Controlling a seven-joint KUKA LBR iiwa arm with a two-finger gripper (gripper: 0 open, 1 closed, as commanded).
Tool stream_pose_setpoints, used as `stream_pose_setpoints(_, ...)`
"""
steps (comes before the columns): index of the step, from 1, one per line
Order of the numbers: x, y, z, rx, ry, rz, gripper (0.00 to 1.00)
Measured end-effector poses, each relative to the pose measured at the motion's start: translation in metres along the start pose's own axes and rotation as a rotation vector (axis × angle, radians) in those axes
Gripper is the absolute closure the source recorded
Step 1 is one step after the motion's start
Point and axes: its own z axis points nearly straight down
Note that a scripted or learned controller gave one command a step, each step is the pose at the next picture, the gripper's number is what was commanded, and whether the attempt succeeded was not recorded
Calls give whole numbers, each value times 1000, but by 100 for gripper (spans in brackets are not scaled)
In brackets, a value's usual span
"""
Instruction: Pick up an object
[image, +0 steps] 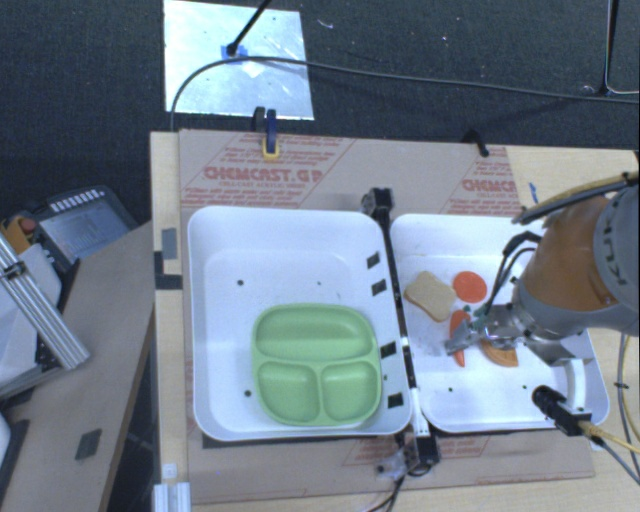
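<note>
The gripper (468, 335) sits low in the right bin (440, 410), right on the orange carrot-like piece (458, 330) — can't tell its state. Another orange bit (502, 354) pokes out mostly hidden under the arm (575, 270) — tan slice (431, 295) and red disc (470, 287) sit just beside, toward the bin's back edge.

Two white bins (215, 300) are sitting on a tan board printed with red lettering (262, 172), the left one showing a pale green divided plate (316, 362). The right bin (430, 250) is displaying a beige bread slice (431, 296), an orange-red disc (470, 287) and a red-orange carrot-like piece (458, 336), beside the grey arm with its orange band (570, 265)
</note>
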Motion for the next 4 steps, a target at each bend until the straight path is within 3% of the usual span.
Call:
stream_pose_setpoints(1, -3, 3, -15, -12, -7, 2, 100)
stream_pose_setpoints(4, -6, 15, -138, -2, 0, -3, 100)
